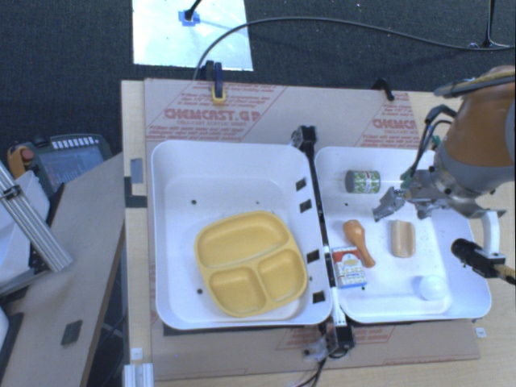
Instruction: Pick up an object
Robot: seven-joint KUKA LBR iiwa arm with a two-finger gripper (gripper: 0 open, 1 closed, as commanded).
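Note:
The right bin (463, 301) holds a green can (363, 181), an orange spoon-shaped piece (357, 239), a tan bread-like block (402, 238), a red and white small box (349, 267) and a white ball (430, 285). My gripper (429, 204) hangs over the upper right part of this bin, just above the tan block and to the right of the can. It stands open, one finger (388, 205) splayed out to the left, and nothing is held between the fingers. The arm's body hides the bin's far right corner.
The left bin (173, 216) carries a yellow three-compartment tray (250, 262). A black divider bar (316, 224) runs between the two bins. A black part of the arm (476, 256) juts over the right bin's right edge.

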